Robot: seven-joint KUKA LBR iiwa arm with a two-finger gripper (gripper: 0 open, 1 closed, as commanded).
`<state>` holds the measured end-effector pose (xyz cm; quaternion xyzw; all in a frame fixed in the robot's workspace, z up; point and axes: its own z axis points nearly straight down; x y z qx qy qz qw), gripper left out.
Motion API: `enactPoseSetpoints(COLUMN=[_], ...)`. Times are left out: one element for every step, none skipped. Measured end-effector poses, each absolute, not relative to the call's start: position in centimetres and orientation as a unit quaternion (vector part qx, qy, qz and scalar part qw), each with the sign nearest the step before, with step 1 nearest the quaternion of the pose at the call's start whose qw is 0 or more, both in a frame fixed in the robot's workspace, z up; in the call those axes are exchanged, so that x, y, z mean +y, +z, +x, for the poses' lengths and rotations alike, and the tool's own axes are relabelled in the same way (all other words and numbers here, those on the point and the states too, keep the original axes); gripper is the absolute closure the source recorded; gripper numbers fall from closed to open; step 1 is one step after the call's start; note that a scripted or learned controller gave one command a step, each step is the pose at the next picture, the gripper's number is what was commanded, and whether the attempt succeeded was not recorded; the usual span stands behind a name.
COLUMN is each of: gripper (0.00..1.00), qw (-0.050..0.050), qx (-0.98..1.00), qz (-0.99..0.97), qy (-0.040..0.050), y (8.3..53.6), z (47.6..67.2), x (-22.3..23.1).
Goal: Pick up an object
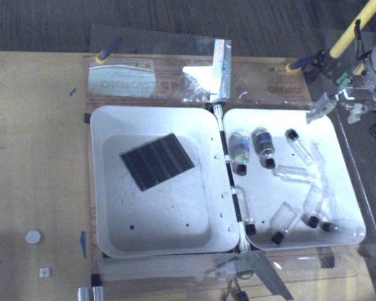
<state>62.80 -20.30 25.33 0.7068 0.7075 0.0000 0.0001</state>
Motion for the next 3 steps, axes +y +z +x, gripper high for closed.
enactPoseSetpoints(gripper=[0.00,1.00,1.00], qw=[-0.006,0.000,0.001], qx=[0.686,0.688,0.644], qz=[0.727,0.726,0.765], qy=[0.0006,0.0004,0.0005], y=[9.4,10.7,19.7], z=[66.7,66.9,66.8], x=[-19.4,-19.5,-11.0])
